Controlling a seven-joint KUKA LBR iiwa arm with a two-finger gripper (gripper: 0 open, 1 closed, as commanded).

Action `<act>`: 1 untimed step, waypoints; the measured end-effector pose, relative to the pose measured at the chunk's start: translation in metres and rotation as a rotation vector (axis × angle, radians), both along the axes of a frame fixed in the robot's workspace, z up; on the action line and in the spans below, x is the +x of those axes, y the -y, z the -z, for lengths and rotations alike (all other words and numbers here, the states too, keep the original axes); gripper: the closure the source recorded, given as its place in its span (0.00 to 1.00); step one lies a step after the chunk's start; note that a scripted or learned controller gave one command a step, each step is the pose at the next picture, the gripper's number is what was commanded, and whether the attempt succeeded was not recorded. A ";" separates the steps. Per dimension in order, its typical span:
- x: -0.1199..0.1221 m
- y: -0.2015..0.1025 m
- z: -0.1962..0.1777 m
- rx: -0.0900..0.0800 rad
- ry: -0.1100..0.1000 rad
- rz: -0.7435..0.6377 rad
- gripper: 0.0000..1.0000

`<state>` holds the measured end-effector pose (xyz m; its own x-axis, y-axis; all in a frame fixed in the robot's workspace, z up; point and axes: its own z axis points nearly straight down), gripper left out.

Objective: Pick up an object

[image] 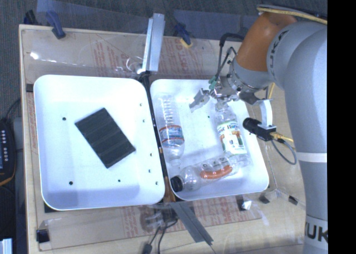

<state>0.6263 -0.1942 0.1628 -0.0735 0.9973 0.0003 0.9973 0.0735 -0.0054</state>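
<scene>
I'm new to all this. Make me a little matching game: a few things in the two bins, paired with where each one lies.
Things:
1. dark flat pad
2. bottle with blue label
3. bottle with white label
4. bottle with orange label

Places:
A. right bin, along its near edge
B. left bin
C. right bin, by the divider
D. right bin, just below the gripper

Pairs: 1-B, 2-C, 3-D, 4-A

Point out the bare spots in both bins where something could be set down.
Left bin: roomy all around the dark ridged panel, widest along its top edge and bottom left corner. Right bin: crowded. Three clear plastic bottles, left, right and front, ring a small bare patch in the middle. The hand hangs over the back.
</scene>
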 end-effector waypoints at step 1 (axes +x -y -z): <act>-0.018 -0.041 0.041 -0.031 0.038 -0.173 0.00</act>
<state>0.6081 -0.1529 0.1218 -0.2434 0.9692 -0.0366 0.9693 0.2444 0.0275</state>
